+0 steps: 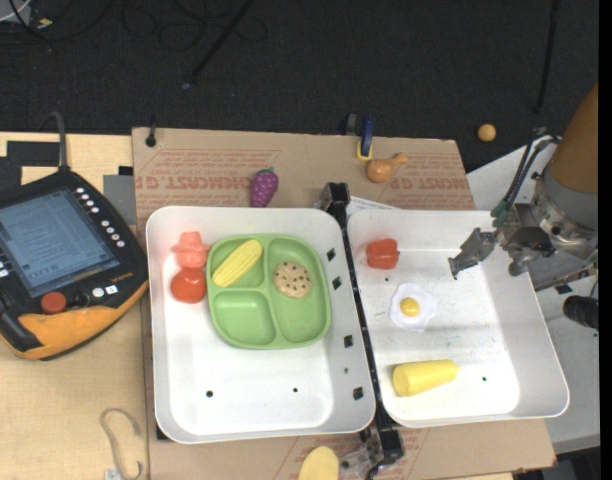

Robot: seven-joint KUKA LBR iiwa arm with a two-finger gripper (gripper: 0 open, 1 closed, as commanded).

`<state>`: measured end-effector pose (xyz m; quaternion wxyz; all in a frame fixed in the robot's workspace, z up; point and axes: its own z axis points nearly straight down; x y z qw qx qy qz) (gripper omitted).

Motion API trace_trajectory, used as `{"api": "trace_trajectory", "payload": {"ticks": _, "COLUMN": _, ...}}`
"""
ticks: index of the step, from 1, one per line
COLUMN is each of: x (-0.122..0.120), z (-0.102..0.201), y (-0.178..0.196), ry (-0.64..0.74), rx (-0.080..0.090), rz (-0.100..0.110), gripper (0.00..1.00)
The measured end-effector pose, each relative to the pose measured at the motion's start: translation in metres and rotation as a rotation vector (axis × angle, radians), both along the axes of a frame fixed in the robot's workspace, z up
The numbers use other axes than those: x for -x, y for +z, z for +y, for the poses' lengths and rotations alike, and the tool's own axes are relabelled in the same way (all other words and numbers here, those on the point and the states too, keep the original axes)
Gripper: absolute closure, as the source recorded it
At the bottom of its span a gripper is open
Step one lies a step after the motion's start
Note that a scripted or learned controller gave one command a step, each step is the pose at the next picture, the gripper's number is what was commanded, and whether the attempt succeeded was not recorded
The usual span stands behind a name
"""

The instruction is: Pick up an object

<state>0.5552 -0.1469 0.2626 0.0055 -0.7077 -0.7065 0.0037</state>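
Fried egg (410,306) lies apart from the jaws (473,251), which grip nothing.

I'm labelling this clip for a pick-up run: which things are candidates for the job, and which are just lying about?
Job: gripper; red pepper; fried egg; yellow cone.

Lying about: purple grapes and orange pear on the cardboard; teach pendant.
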Motion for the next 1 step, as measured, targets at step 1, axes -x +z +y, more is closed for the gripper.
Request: {"api": "trace_trajectory", "payload": {"ticks": 1, "x": -0.0021, "z": -0.0002, "y": 0.0062, "ry": 0.002, "rx": 0.002, "rz": -0.012, "gripper": 0.00}}
